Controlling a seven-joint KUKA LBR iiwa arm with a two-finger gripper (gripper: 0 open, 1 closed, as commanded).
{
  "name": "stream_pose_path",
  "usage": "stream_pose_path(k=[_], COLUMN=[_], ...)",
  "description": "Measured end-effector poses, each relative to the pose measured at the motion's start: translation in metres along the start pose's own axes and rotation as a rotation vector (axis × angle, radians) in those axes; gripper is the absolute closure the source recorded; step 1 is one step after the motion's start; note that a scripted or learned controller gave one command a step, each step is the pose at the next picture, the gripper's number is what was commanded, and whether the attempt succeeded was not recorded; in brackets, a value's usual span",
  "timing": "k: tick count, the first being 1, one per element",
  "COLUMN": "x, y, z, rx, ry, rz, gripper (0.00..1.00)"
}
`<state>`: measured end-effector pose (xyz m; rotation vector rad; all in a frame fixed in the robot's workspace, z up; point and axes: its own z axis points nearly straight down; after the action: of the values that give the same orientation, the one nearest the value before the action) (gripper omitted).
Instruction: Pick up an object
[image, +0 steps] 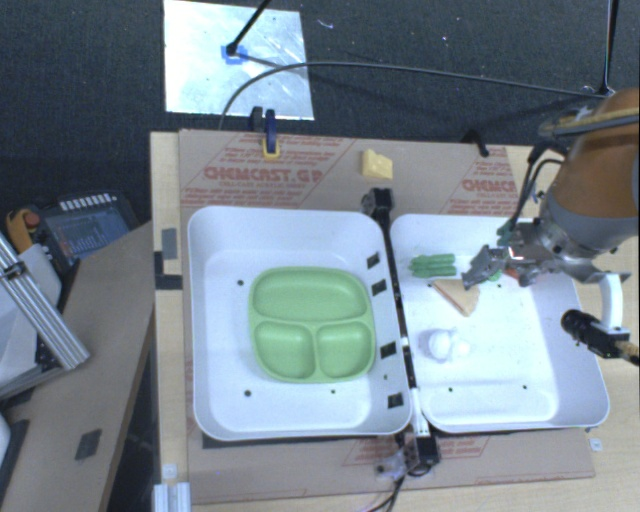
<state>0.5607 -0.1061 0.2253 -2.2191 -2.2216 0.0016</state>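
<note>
In the right bin lie a green ridged piece near the back left, a tan wedge just in front of it, and a small white lump toward the middle. My gripper hangs over the bin's back part, right beside the tan wedge's right end and to the right of the green piece. Its dark fingers point down and to the left, with nothing visibly between them.
The left bin holds a green three-compartment plate. A yellow block and a blue-yellow clamp rest on the cardboard behind the bins. A black part on a white bracket sticks out over the right bin's right side.
</note>
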Motion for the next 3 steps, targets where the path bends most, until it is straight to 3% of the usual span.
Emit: stream_pose_path(k=[2, 3], x=[-0.001, -0.002], y=[-0.009, -0.008], z=[0.109, 0.095], rx=[0.002, -0.004], ry=[0.001, -0.001], rz=[0.0, -0.001], gripper=[0.0, 1.0])
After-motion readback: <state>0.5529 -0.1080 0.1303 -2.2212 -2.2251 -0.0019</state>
